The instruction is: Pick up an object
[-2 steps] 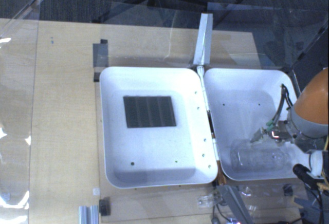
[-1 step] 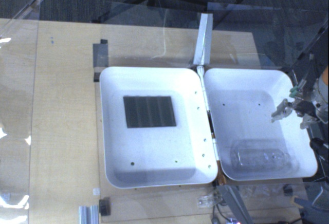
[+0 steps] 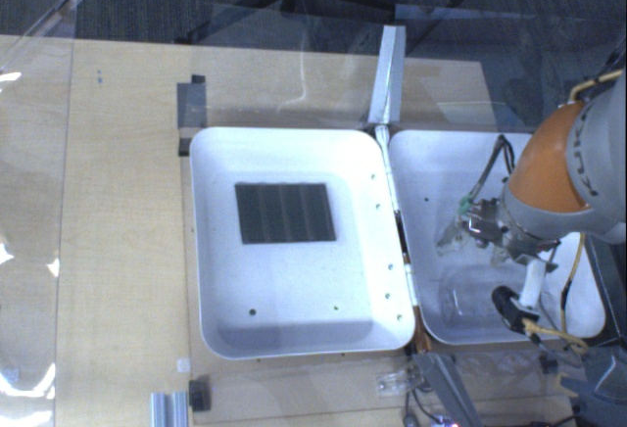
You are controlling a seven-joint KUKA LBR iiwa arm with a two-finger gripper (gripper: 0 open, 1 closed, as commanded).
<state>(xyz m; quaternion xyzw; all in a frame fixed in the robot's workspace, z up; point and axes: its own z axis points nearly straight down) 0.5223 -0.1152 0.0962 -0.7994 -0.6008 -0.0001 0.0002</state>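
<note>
A dark grey ribbed rectangular pad [image 3: 285, 213] lies flat in the left bin [image 3: 225, 317], toward its back. My gripper [image 3: 474, 223] hangs low over the middle of the right bin [image 3: 421, 170], under the orange wrist band [image 3: 545, 176]. A faint, see-through object [image 3: 460, 302] rests on the right bin's floor just in front of the gripper. Something pale and translucent [image 3: 449, 237] sits right at the gripper's left side; whether it is held is unclear.
A metal divider bar [image 3: 388, 74] runs back from between the bins. Cables and a black fitting [image 3: 509, 306] trail from the arm over the right bin's front. A small clear piece [image 3: 396, 381] lies on the bench in front of the bins.
</note>
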